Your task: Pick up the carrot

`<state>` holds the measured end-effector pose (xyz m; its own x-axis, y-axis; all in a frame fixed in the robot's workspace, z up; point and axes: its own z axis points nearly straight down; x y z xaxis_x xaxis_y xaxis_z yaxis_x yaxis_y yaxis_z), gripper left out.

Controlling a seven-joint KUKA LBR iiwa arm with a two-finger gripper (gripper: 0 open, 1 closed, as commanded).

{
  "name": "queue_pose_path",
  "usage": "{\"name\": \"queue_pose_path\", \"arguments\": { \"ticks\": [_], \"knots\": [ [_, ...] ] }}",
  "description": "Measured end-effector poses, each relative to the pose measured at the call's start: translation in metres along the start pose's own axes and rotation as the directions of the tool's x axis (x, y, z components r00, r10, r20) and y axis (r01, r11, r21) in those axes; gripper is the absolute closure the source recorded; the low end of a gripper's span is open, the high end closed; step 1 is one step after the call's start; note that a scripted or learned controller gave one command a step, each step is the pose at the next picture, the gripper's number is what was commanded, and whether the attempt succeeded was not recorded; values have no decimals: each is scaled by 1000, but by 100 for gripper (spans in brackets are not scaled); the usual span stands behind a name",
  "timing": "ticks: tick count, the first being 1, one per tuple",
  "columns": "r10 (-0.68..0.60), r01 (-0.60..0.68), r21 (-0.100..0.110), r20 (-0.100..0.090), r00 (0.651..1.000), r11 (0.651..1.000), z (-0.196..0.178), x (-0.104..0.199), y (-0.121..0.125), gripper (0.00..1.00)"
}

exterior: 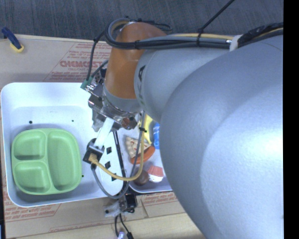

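The carrot (143,155) shows as an orange sliver in the right bin (154,188), mostly hidden under the arm. The gripper (125,127) hangs below the orange wrist band, over the wall between the two bins, just up and left of the carrot. The arm's bulk hides the gripper's tip and most of the right bin.
A green divided plate (46,159) lies in the left bin (45,96). Around the carrot I see a beige item (132,144), a blue item (156,135), a brownish item (141,179) and a red-and-white piece (155,173). A blue-and-yellow clamp (12,40) sits on the cardboard at far left.
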<state>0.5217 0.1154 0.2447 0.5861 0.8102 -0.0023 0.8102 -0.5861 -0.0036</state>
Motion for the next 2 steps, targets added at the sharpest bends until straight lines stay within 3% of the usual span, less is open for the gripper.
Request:
{"name": "queue_pose_path", "arguments": {
  "ticks": [1,2],
  "knots": [
    [82,-82,0,-2,997,997,-134,27,10,100],
    [80,-80,2,2,997,997,-70,66,-57,100]
  ]
}}
